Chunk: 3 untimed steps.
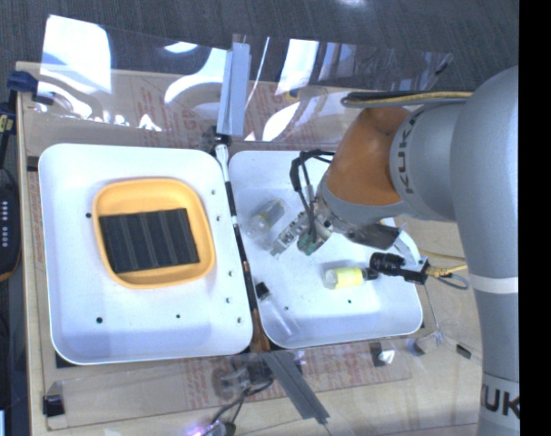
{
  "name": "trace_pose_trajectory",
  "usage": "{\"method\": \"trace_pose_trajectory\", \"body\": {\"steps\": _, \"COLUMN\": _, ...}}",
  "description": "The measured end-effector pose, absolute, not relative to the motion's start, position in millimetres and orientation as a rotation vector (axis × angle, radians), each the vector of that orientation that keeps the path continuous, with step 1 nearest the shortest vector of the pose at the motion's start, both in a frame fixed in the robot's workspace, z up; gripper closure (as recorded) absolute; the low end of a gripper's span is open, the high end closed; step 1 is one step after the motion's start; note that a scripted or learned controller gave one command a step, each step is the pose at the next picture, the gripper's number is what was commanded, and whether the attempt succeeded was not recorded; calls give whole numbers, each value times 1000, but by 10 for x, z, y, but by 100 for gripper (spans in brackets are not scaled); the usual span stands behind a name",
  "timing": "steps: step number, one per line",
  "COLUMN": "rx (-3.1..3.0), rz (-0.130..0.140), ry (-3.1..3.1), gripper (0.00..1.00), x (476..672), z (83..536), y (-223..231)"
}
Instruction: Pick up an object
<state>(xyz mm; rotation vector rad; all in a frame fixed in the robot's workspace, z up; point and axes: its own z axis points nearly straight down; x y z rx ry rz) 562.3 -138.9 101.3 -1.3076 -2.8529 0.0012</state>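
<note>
Hand (307, 239) is low inside the right bin (384, 314), a little toward 10 o'clock from the bin's centre. The arm (443, 162) comes in from 3 o'clock, with its orange band (361, 166) just above the hand. Can't tell how wide the hand is set, since the wrist hides the tips from this angle. Nothing seen held.

Loose things, all in the right bin:
- Clear piece (287, 237): right at the hand's 9 o'clock side. Touching or a hair apart, can't tell. Lies flat, long axis about 8 to 2 o'clock, with the 2 o'clock end nearest the hand.
- Clear bottle-like thing (266, 214): just beside the clear piece on its 11 o'clock side, near the bin's 9 o'clock wall. Lies flat, long axis also about 8 to 2 o'clock. The two look near parallel, and contact between them is unclear.
- Yellow cylinder (346, 277): at 4 o'clock from the hand and clear of it. On its side, long axis close to 9 to 3 o'clock, 3 o'clock end a touch higher in view.
- Small black bit (261, 291): by the 9 o'clock wall toward the 7 o'clock corner, well apart from the hand. Too small to give an axis.

Left bin (75, 289) holds a yellow tray (148, 189) near its centre, with a dark ribbed insert (152, 239) sitting in it. Ribs run about 12 to 6 o'clock. Both bins sit side by side on the bench (157, 381), edges touching.
</note>
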Motion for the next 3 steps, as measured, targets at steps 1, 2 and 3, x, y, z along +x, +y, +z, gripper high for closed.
{"method": "trace_pose_trajectory", "body": {"steps": 1, "rx": -1532, "rz": 1, "ry": -2743, "gripper": 100, "x": 5878, "z": 1096, "y": -1979}}
{"method": "trace_pose_trajectory", "body": {"steps": 2, "rx": -1394, "rz": 0, "ry": -2816, "gripper": 100, "x": 6497, "z": 927, "y": -2076}}
{"method": "trace_pose_trajectory", "body": {"steps": 3, "rx": -1420, "rz": 0, "ry": -2805, "gripper": 100, "x": 6504, "z": 930, "y": -2076}}
